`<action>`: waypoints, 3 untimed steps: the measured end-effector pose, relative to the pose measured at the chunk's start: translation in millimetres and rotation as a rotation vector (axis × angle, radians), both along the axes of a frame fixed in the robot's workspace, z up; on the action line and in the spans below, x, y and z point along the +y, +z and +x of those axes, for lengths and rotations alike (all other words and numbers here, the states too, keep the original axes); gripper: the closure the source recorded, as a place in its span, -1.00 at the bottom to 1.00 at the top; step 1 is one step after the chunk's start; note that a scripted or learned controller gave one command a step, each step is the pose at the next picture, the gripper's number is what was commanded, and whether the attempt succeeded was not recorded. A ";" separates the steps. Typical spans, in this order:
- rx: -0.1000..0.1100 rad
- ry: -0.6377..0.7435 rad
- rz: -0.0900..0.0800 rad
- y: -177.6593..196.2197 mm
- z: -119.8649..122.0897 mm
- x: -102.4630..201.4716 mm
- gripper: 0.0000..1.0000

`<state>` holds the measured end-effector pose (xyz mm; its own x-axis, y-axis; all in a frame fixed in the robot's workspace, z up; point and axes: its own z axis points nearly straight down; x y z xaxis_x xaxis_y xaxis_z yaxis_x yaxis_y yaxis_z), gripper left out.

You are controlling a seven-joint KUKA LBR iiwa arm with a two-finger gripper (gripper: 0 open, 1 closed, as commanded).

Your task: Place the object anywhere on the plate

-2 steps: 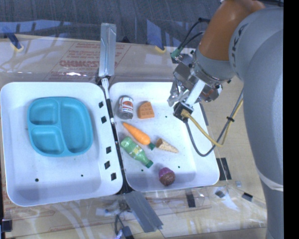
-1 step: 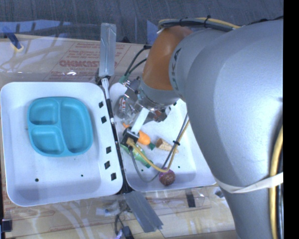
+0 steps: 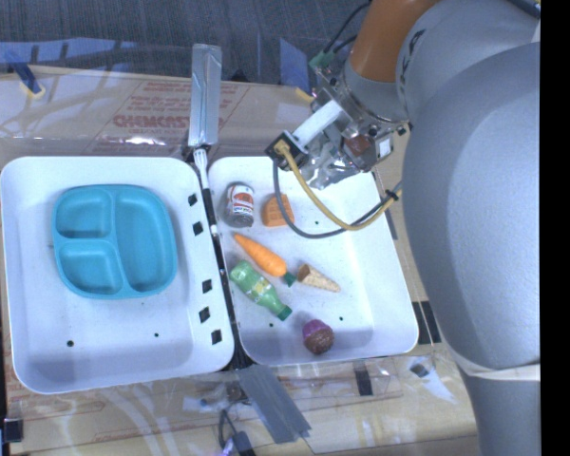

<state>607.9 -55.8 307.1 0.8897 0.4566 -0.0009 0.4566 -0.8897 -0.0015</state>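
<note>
1. Two white bins sit side by side on the counter [image 3: 123, 112].
2. Left bin [image 3: 38, 350] holds a blue plate [image 3: 114, 240] with three compartments.
3. Right bin [image 3: 380, 293] holds a can [image 3: 240, 203], an orange wedge [image 3: 277, 211], a carrot [image 3: 260, 255], a green bottle [image 3: 258, 290], a cone [image 3: 317, 278] and a purple ball [image 3: 317, 335].
4. Claw [image 3: 331, 164] hangs over the right bin's far edge, above the wedge; whether it is open or closed I cannot tell.
5. Nothing lies on the plate.
</note>
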 end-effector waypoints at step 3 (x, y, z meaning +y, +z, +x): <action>-0.001 0.509 0.001 -114.6 5.1 18.5 1.00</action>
